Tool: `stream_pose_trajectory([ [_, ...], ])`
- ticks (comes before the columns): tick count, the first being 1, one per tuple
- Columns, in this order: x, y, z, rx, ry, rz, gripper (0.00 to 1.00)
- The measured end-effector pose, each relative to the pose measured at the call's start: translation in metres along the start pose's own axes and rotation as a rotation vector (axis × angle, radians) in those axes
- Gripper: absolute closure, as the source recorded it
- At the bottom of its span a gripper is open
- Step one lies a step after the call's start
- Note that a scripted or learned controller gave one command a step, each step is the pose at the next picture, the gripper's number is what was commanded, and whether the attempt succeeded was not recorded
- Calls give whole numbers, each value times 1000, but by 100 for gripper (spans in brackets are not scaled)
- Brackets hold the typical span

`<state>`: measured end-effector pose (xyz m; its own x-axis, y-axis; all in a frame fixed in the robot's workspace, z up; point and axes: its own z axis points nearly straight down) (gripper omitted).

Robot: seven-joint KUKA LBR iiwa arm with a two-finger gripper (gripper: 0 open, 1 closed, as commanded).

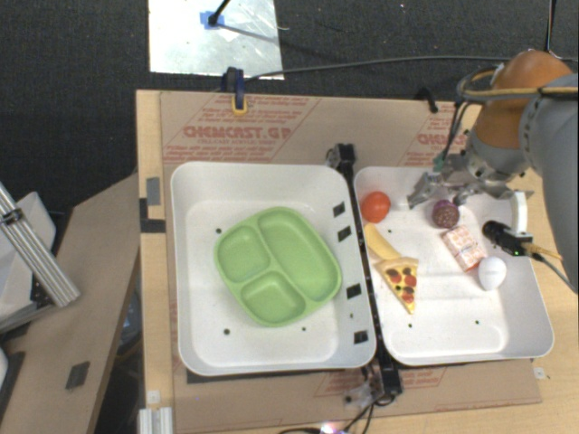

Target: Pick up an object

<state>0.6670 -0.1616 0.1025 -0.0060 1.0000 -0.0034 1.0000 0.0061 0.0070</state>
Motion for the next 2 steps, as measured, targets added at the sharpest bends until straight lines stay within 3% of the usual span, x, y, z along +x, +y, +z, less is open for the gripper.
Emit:
stream_pose_trajectory([
  [1,1,0,-12,0,1,-2,100],
  [2,0,1,-77,-1,2,1,100],
])
